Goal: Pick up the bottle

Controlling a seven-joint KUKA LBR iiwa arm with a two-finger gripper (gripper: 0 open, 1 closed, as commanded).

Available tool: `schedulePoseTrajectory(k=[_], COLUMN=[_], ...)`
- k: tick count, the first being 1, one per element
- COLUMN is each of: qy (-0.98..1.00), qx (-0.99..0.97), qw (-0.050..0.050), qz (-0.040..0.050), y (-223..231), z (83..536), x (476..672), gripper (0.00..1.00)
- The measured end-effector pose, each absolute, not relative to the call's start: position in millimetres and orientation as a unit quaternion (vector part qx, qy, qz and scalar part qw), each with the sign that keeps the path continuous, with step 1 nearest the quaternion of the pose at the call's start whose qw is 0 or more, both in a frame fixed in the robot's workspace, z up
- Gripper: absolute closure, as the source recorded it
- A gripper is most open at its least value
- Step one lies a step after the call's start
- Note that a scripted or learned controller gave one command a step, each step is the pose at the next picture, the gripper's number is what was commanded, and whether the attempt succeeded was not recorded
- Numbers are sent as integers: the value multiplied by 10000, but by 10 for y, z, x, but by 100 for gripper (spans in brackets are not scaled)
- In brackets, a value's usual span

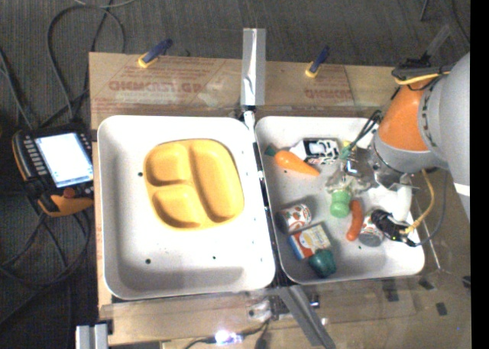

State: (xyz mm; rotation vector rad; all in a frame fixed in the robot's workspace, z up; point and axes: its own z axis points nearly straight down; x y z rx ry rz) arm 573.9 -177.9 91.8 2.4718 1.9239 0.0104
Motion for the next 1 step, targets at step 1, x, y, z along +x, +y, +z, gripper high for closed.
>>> schedulePoseTrajectory(k=[1], qy=[5954], qx=[8034], qw=[1], qz=[-28], y=[-1375], z=[2117], x=[6179], gripper=[100])
